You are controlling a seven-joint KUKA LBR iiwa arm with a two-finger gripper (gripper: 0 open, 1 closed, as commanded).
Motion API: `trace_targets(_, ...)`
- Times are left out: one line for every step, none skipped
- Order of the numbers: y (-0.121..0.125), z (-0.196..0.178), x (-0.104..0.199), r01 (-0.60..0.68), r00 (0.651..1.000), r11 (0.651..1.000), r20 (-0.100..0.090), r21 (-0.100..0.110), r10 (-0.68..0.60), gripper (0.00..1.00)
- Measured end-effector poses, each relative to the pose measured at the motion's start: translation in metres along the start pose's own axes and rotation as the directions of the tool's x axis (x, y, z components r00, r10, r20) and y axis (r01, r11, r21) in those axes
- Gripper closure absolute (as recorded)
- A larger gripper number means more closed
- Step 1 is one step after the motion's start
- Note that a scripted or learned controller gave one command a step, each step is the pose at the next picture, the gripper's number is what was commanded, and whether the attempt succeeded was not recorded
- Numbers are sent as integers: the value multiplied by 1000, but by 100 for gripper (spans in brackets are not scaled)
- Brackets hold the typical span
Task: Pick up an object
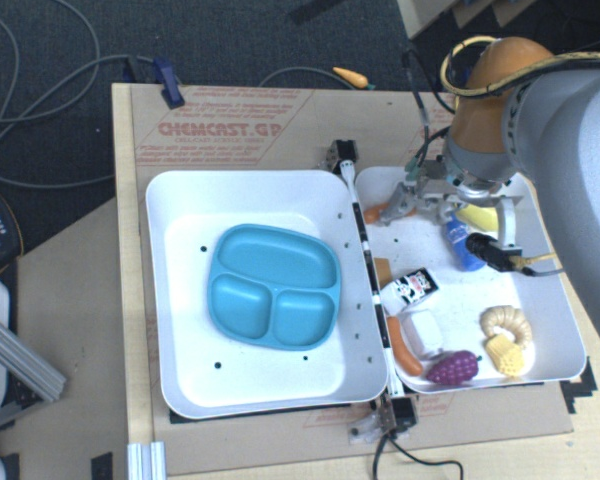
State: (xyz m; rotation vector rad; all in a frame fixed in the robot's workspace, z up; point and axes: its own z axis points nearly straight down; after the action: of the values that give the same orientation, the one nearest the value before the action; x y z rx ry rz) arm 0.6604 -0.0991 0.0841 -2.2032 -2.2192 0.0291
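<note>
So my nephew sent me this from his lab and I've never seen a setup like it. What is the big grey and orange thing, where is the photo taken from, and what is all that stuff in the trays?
It is one photo from a camera fixed above a bench, looking down at a slant. The grey and orange shape at the right is a robot arm reaching in. At its end is a two-finger gripper, low over the right bin; I cannot tell from here whether it grips anything.

Two shallow white bins sit side by side. The left bin holds a blue divided plate. The right one holds small toys and objects: purple grapes, a yellow corn piece, a beige ring-shaped piece, a black and white packet and a blue item near the gripper.
</note>
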Motion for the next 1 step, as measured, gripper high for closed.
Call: trace_targets(-9,-1,-34,-10,1000,1000,-3,-21,10,0)
